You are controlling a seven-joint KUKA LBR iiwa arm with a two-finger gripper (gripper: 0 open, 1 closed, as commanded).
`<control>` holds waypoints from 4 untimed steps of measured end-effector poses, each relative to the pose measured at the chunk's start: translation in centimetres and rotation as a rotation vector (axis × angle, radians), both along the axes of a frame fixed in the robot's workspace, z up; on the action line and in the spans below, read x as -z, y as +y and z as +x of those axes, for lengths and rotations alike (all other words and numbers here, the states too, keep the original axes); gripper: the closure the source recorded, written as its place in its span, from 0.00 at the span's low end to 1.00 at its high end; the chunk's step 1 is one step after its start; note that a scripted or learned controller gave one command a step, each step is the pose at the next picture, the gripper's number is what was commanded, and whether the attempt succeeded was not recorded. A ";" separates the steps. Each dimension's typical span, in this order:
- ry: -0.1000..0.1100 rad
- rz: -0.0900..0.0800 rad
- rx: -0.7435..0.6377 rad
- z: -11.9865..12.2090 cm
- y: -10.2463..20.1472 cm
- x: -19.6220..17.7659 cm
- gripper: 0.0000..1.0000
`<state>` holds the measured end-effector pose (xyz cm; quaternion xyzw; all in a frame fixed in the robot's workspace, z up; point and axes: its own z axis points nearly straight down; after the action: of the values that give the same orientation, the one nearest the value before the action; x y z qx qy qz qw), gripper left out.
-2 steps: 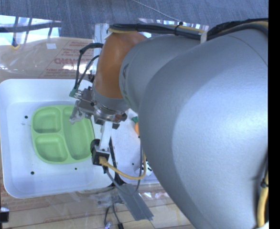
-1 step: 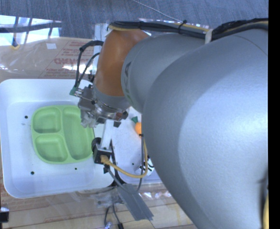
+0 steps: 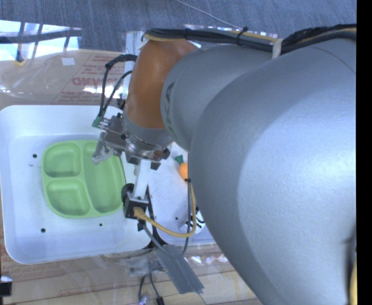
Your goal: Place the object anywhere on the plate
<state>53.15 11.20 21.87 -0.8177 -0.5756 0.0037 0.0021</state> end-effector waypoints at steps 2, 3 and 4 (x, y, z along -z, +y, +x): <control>0.003 0.002 -0.170 -0.8 0.3 8.4 1.00; -0.011 0.002 -0.023 12.2 2.5 0.6 1.00; -0.005 0.001 -0.024 12.1 2.5 0.9 0.00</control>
<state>65.22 13.72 21.01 -0.8108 -0.5853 0.0015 0.0011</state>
